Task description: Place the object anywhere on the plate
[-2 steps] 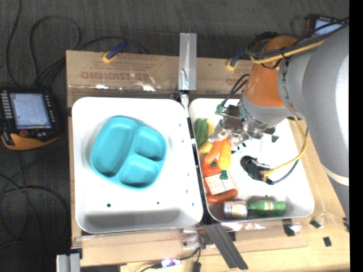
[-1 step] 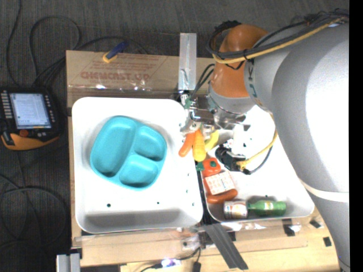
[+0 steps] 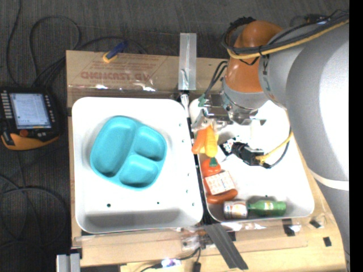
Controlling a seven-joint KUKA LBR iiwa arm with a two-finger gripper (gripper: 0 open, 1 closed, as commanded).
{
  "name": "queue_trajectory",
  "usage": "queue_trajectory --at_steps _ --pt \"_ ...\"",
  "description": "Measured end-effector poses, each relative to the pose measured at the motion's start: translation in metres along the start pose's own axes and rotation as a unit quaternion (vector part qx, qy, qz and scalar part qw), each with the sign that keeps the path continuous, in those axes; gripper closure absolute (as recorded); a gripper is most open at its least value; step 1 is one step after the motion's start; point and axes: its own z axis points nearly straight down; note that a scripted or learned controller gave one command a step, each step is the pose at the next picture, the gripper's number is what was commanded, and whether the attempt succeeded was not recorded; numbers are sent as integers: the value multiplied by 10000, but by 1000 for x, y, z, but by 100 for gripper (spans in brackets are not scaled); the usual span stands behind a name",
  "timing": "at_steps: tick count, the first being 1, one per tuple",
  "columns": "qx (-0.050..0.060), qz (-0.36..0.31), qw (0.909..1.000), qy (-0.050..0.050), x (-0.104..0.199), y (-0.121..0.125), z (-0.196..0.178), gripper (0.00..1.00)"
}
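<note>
A turquoise divided plate with three compartments lies in the left bin. The gripper hangs under the orange-banded wrist over the upper left part of the right bin. The wrist hides its tips. Just below and left of it, against the wall between the bins, lie an orange item and a yellow one. Whether the gripper touches either I cannot tell. A red bottle with a white label lies below them.
A green bottle and a small can lie along the right bin's front wall. A black connector on a yellow cable dangles from the arm. The large grey arm body covers the right side. A teach pendant lies at far left.
</note>
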Motion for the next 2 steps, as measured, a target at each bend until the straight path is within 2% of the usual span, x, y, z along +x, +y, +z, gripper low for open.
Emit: queue_trajectory --at_steps 1,2 --pt "0 -1183 9930 24 50 -13 0 100" --pt "-1 -1183 9930 27 50 -13 0 0"
